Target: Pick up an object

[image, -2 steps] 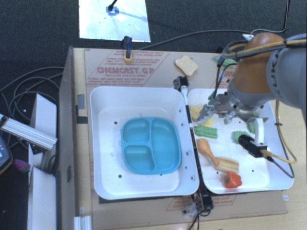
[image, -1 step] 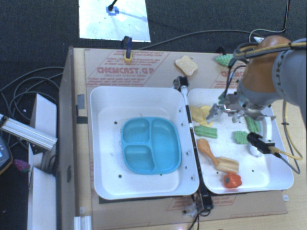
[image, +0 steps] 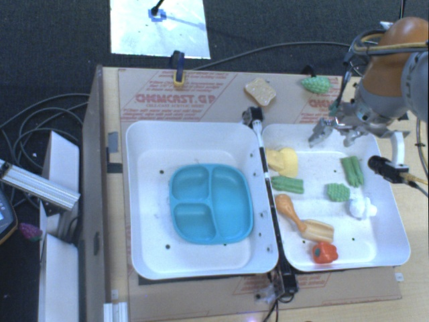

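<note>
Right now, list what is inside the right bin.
The right bin holds a yellow toy, a green pod, a drumstick, a tan piece, a red piece, two more green pieces and a white piece. The gripper covers part of its far edge.

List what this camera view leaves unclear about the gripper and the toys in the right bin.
- Gripper: small and blurred over the right bin's far rim; finger state unreadable.
- Arm: cut off by the right edge.
- White toy: too small to identify.
- Drumstick: its end overlaps the tan piece, contact unclear.

The board point(image: 201, 92) under the bins bears faint red lettering reading roughly "CHEMCAST GP", repeated and partly hidden.
</note>
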### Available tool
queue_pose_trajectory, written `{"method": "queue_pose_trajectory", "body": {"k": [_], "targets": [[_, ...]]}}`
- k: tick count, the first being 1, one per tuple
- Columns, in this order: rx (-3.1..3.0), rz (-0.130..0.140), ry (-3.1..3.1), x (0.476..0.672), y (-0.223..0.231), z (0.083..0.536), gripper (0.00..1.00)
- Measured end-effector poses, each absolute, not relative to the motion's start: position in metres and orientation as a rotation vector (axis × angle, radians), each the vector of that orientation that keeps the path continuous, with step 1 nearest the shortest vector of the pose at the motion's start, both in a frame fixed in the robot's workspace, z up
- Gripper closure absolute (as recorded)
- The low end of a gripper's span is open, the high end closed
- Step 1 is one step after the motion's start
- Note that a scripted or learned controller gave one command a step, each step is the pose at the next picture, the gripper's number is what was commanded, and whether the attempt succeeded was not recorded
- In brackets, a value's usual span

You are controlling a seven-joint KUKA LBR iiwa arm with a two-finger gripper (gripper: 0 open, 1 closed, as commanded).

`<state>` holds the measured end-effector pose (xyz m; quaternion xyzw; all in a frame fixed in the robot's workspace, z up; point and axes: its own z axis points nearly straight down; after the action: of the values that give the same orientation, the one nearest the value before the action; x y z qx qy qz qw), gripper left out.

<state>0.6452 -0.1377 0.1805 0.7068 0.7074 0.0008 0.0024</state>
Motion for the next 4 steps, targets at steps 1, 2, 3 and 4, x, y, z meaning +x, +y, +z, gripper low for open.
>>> {"method": "queue_pose_trajectory", "body": {"k": [1,2,3,4], "targets": [[2.219,-0.001,2.221,0.599,-0.170,0.166,0.00],[2.213,0.009,2.220,0.595,-0.206,0.089,0.00],[2.217,0.002,2.224,0.570,-0.159,0.084,0.00],[2.220,0.001,2.222,0.543,-0.162,0.084,0.00]]}}
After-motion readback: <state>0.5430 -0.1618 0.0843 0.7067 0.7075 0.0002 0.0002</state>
